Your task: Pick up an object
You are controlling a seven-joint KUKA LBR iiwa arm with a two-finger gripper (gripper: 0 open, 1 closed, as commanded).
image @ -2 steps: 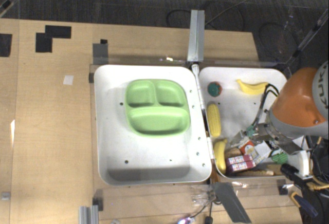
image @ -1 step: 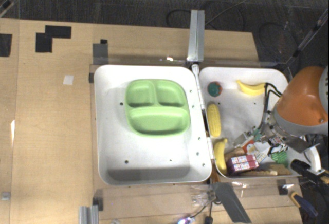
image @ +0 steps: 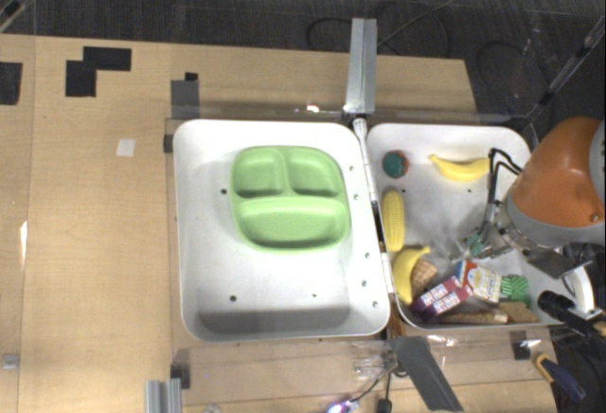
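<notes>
Two shallow white bins are seen side by side on the wooden bench [image: 95, 241]. In the left bin [image: 204, 307] a green divided tray [image: 287, 196] is laid near the middle, flat on the floor of the bin.

The right bin [image: 417, 141] is crowded with small things. A banana [image: 461, 167] is placed near its far wall, and a small round dark object [image: 394, 163] with a red and teal look is set to the left of it. A corn cob [image: 392, 218] is laid along the left wall, and just below it a yellow lemon-like fruit [image: 409, 267] is found. Against the near wall a purple and white carton [image: 453, 290] is tilted beside a small green item [image: 514, 287], and a brown stick-like piece [image: 485, 315] is stretched under them.

The arm, with its orange band [image: 566, 182], is reached in from the right over the right bin. The gripper [image: 481, 243] is lowered into the middle of that bin, just above the carton and to the right of the yellow fruit, with the banana left well apart toward the far wall. Whether anything is gripped, and how the gripper is set, cannot be told from this view, since its tip is small and partly hidden by the wrist.
</notes>
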